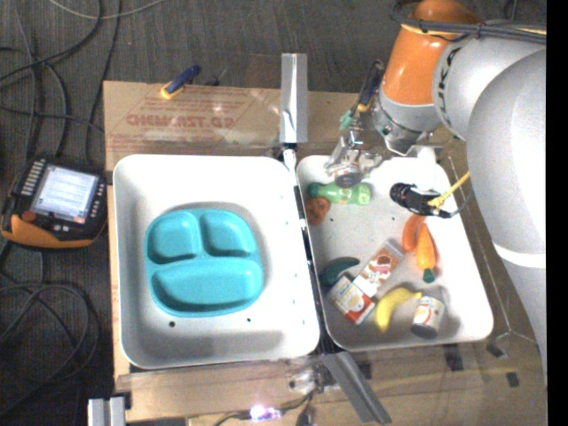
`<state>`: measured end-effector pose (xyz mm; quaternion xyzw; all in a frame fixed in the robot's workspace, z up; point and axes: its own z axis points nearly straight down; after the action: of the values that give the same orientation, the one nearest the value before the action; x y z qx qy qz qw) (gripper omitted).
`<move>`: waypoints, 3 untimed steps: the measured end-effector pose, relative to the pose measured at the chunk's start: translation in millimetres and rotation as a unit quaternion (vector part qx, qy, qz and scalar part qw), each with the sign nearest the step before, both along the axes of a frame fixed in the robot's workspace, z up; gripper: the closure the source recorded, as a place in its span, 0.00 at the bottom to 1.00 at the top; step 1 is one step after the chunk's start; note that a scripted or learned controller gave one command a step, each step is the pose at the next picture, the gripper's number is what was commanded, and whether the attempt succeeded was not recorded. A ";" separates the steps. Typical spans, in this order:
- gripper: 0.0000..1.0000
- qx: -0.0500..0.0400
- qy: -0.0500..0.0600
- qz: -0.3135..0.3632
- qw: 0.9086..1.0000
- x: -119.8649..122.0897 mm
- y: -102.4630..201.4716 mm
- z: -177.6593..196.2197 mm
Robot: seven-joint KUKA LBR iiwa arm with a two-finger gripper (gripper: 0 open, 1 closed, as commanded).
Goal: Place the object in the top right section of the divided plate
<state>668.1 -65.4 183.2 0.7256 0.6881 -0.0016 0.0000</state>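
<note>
— Dark carpet strewn with cables surrounds the bench. What's at the gripper [351, 165]?

— It hangs over the far end of the right bin [475, 313]. Whether it is parted or closed, I can't tell. A green bottle [348, 194] lies on its side directly beneath, its upper edge covered.

— Further out?

— Just left of the bottle is a small orange-red piece [318, 208], too blurred to name. Toward the camera lie a carrot [422, 243], a dark green lump [339, 268], a carton [366, 284], a banana [394, 308] and a can [428, 316].

— And the divided plate [204, 260]?

— Well to the gripper's left, in the left bin [129, 238]. Beyond are cardboard [204, 118] and a pendant [58, 198]. The frame's right edge cuts off the arm.
</note>
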 end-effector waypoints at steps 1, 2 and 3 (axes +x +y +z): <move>1.00 0.001 0.001 0.038 0.999 -43.1 104.6 35.3; 1.00 0.000 0.000 0.136 0.991 -19.5 157.7 21.2; 1.00 0.001 0.001 0.155 0.988 -40.2 204.4 37.8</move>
<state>627.9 139.0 221.1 0.6104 0.7921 -0.0014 -0.0008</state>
